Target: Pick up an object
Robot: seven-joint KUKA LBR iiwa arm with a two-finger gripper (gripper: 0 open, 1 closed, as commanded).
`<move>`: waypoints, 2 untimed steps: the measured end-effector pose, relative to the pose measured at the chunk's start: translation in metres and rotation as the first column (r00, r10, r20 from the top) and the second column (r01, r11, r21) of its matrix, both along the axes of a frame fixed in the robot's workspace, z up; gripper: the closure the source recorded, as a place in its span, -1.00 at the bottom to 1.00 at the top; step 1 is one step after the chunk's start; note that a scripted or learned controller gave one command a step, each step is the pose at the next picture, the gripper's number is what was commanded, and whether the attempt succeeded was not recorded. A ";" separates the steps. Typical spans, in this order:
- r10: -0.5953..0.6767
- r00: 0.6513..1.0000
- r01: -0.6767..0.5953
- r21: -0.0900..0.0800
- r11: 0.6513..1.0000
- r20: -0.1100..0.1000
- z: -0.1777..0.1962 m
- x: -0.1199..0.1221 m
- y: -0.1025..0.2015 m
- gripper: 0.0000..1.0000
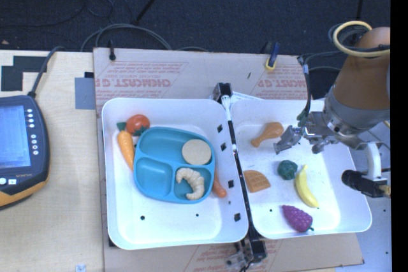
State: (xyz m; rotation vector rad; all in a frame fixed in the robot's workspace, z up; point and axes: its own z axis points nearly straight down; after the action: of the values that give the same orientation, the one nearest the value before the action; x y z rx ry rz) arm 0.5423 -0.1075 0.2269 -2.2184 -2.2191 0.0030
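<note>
Grapes (pixel 296 218) lie nearest, a purple bunch at the front of the right bin (pixel 357 223). Just behind them a yellow banana (pixel 305 187) runs lengthwise, with a dark green vegetable (pixel 287 169) just beside its far end and an orange slice of bread (pixel 256 181) to the left, near the divider between the bins. Farther back sits a tan chicken drumstick (pixel 268 133).

Above the middle of this bin hangs the gripper (pixel 304 142) — its two grey fingers spread apart, one tip toward the drumstick side and one over the banana side, with nothing between them. The grey arm (pixel 361 83) with its orange band rises behind it at the right.

In the left bin (pixel 162 232) a blue divided plate (pixel 167 164) holds a shrimp (pixel 194 181) in its near compartment and a round cracker (pixel 196 151) in the far one. A carrot (pixel 126 148) lies along the plate's left edge, a tomato (pixel 138 123) behind it — both touching or nearly touching the plate. Far left on the bench sits a control pendant (pixel 19 148)
</note>
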 end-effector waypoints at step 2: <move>0.001 1.000 -0.001 -0.003 1.000 0.015 0.138 -0.021 0.001 1.00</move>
State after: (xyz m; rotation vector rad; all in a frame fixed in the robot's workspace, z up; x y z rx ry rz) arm 0.5211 -0.1069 0.3652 -2.2269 -2.2289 -0.0106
